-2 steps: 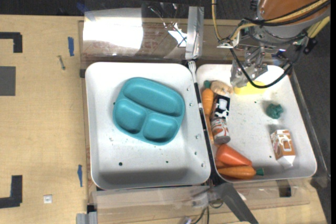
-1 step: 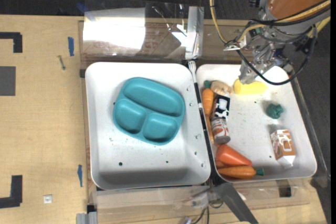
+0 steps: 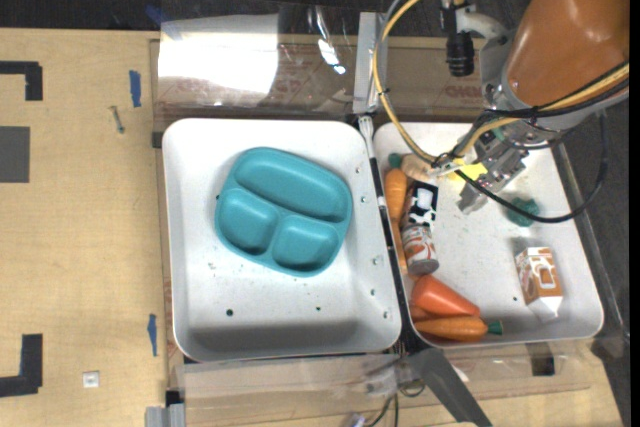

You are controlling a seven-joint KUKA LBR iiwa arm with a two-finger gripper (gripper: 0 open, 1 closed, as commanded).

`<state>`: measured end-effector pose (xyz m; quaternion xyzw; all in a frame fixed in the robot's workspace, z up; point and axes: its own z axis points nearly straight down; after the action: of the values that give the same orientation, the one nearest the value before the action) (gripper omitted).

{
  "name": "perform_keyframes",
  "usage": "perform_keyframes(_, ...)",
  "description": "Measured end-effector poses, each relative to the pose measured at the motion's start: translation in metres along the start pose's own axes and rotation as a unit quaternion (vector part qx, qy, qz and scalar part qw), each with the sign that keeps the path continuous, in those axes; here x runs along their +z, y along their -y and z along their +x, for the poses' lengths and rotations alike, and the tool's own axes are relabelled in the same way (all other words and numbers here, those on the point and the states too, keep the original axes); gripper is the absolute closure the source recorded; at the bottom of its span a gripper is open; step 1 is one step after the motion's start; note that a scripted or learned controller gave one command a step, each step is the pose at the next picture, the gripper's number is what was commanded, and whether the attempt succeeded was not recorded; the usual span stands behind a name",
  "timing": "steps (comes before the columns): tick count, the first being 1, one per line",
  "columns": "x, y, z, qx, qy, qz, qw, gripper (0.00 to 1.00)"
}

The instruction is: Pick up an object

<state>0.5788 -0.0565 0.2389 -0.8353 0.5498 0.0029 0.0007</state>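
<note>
My gripper (image 3: 487,177) hangs over the upper middle of the right bin (image 3: 580,315), below the orange wrist band. A small green object (image 3: 521,208) lies just to its lower right, partly hidden by it. Along the bin's left wall lie an orange carrot (image 3: 397,191) and a small bottle (image 3: 421,233) with a black-and-white label. A red-orange cone-shaped carrot (image 3: 440,295) and another orange carrot (image 3: 456,325) rest at the front left. A small brown and white carton (image 3: 538,275) lies at the right. I see nothing held in the gripper.
The left bin (image 3: 190,285) holds a teal divided plate (image 3: 284,208). Yellow and black cables (image 3: 400,5) loop above the right bin's back edge. A wooden bench surface (image 3: 70,235) extends to the left.
</note>
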Motion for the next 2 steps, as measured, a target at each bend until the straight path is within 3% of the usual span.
perform_keyframes(1,0.058,0.053,-0.032,-0.059,0.002,-0.001,0.9983,1.00)
perform_keyframes(2,-0.025,0.092,0.010,-0.123,-0.002,0.004,0.9924,1.00)
